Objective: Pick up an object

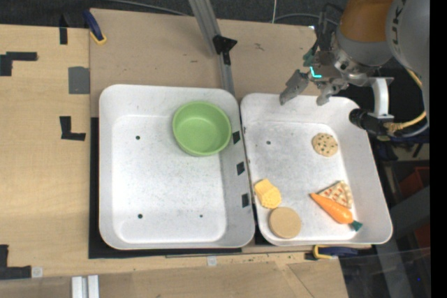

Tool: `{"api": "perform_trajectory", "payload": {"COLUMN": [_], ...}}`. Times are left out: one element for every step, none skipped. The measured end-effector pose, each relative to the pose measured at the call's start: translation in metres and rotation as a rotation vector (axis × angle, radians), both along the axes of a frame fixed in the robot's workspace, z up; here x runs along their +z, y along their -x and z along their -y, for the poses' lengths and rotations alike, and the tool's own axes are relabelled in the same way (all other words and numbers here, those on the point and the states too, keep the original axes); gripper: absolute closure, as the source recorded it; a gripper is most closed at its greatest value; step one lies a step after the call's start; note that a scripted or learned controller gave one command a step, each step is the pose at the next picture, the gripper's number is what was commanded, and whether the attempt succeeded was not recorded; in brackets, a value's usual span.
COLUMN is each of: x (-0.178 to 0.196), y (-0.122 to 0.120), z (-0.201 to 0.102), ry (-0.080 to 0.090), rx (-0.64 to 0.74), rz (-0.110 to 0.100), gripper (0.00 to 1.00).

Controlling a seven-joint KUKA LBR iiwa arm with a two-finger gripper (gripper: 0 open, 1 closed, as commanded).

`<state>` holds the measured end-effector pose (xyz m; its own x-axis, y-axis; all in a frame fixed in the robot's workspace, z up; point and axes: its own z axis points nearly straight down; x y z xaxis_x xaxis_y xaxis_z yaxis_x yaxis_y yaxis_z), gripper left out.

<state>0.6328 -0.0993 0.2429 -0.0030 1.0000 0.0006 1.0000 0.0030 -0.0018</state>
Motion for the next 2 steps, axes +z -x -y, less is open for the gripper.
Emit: {"api": "perform_trajectory", "payload": {"x": [-0.065,-0.116], "y": [0.002,0.007], "z": [0.001,-0.009], "ry": [0.001,0.001], "rx": [-0.001,-0.002], "rz": [-0.006,-0.001], "gripper": [0.0,0.0]}}
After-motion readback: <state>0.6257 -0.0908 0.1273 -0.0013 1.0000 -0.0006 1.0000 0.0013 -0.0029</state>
